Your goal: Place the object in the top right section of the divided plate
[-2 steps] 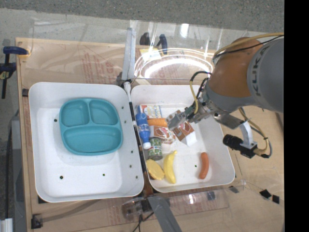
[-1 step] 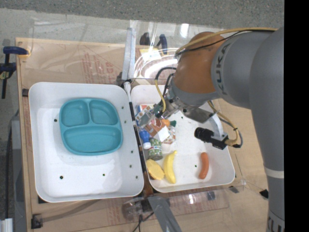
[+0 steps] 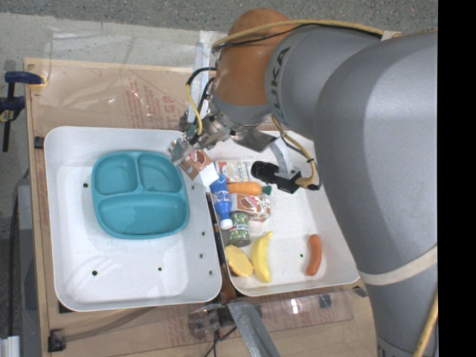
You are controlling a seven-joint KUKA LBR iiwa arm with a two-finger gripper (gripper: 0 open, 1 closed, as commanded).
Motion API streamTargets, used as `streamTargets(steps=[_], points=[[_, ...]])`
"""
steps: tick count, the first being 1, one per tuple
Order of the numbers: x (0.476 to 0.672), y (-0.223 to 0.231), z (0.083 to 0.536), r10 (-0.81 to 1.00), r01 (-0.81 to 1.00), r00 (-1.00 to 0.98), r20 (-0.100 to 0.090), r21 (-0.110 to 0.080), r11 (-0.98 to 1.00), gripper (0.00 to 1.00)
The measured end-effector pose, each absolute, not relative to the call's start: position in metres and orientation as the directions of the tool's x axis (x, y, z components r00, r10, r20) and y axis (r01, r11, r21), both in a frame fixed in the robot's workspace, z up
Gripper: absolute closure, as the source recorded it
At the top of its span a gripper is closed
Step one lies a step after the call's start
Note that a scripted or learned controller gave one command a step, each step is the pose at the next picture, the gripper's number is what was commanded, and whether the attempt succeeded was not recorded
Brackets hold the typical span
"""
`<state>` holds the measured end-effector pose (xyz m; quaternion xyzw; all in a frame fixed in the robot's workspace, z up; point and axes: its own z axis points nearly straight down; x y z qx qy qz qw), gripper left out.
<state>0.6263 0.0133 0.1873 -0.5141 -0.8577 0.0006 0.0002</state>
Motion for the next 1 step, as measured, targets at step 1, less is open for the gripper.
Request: streamTargets(steps=[1], points=[[0.6264, 0.0129, 0.1876, 0.882, 0.882, -0.471, -0.001, -0.001, 0.471, 0.0]])
